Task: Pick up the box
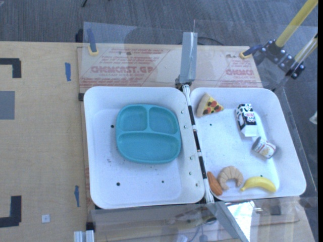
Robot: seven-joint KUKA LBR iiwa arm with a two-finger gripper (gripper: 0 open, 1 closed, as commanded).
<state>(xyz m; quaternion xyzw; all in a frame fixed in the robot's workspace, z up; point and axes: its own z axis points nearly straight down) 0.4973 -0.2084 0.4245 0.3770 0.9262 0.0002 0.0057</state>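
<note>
Box (247, 119), black-and-white print, lying in right bin (287, 130), upper half, just above small can (264, 147). Pizza slice (209, 105) at far-left corner; croissant (231, 176) and banana (259, 184) along near edge. Teal divided plate (149, 134) in left bin (96, 150). End effector state: cannot tell.

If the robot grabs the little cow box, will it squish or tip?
The cow-print box probably feels light and might dent, since it looks like a small carton. It lies flat in the right bin, so it likely won't tip, though it could slide.
</note>
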